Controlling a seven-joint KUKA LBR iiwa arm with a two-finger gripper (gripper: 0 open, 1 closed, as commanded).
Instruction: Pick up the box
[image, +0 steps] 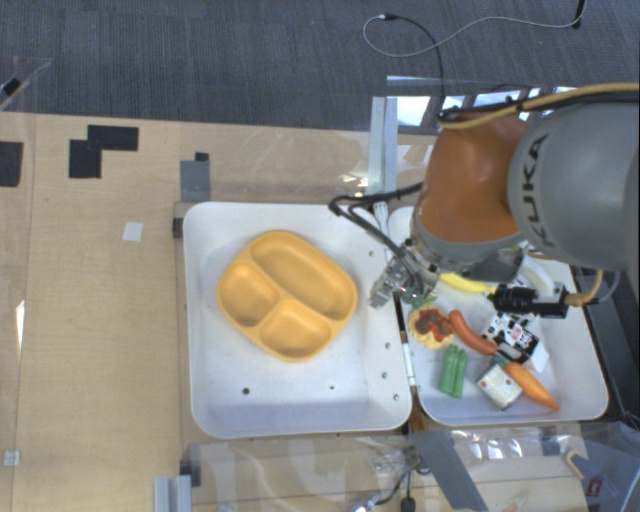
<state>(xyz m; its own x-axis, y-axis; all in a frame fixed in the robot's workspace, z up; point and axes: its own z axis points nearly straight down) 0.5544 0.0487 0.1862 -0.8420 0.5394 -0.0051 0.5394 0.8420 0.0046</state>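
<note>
A small white box with a green face (498, 387) lies near the front of the right bin (590, 395), between a green item (455, 372) and an orange carrot (530, 385). A second small carton with a black, white and red pattern (513, 336) lies just behind it. My gripper (398, 283) hangs low over the divider between the two bins, to the left of and behind both boxes and clear of them. The grey and orange wrist (470, 190) hides the back of the right bin.
In the right bin there is also a banana (466, 284), a red and yellow toy (430, 325) and a red sausage-like piece (470, 335). A yellow divided plate (287, 294) sits in the left bin (300, 405). A black cable (350, 208) loops off the wrist.
</note>
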